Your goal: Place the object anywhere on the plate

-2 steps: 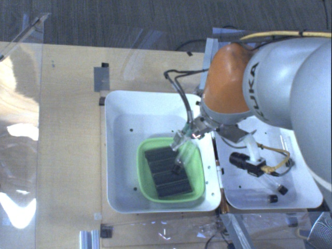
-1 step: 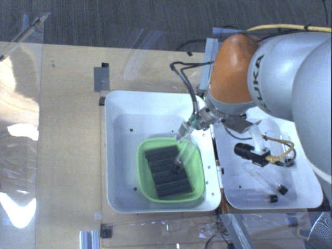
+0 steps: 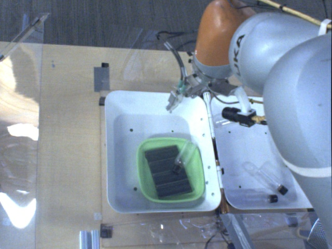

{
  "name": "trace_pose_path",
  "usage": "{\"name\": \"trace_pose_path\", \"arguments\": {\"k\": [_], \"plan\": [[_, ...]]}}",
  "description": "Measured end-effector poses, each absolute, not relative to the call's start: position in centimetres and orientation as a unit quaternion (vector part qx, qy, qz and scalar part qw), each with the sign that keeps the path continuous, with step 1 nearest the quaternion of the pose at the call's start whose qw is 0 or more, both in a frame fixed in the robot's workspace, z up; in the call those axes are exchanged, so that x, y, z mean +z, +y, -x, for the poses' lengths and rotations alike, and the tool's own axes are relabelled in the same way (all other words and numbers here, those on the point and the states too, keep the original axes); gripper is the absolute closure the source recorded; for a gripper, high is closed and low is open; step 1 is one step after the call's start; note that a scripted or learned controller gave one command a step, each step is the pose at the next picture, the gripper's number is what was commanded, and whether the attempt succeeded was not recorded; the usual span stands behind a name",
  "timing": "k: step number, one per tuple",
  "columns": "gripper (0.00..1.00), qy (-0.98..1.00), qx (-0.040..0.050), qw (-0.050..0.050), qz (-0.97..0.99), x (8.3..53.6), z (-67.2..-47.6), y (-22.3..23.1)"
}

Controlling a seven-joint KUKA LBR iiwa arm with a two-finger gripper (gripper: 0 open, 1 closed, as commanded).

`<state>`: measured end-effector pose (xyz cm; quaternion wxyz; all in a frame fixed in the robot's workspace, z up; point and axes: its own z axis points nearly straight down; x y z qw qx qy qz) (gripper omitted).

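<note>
Now the green plate [image 3: 170, 171] sits in the left bin [image 3: 116, 154], with a dark ridged block [image 3: 166, 171] and a clear tube with a black cap [image 3: 182, 157] lying on it. Above the plate, the gripper [image 3: 175, 98] hangs over the bin's far rim, grasping nothing; whether it is spread or closed is unclear.

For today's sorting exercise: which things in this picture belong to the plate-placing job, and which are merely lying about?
Job:
green plate in the left bin
clear tube on it
gripper

Lying about:
dark ridged block on the plate
clear tubes in the right bin
</note>
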<state>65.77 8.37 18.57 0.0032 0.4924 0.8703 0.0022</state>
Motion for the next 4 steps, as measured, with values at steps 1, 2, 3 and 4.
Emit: {"name": "trace_pose_path", "arguments": {"k": [1,2,3,4], "plan": [[1.0,0.872,0.0049,0.007,-0.489,19.8,-66.0,8.6],[1.0,0.889,0.0036,0.004,-0.458,28.0,-59.9,12.0],[1.0,0.95,0.0031,0.004,-0.313,30.4,-54.8,13.8],[1.0,0.988,0.0016,0.003,-0.153,21.5,-50.9,9.5]]}}
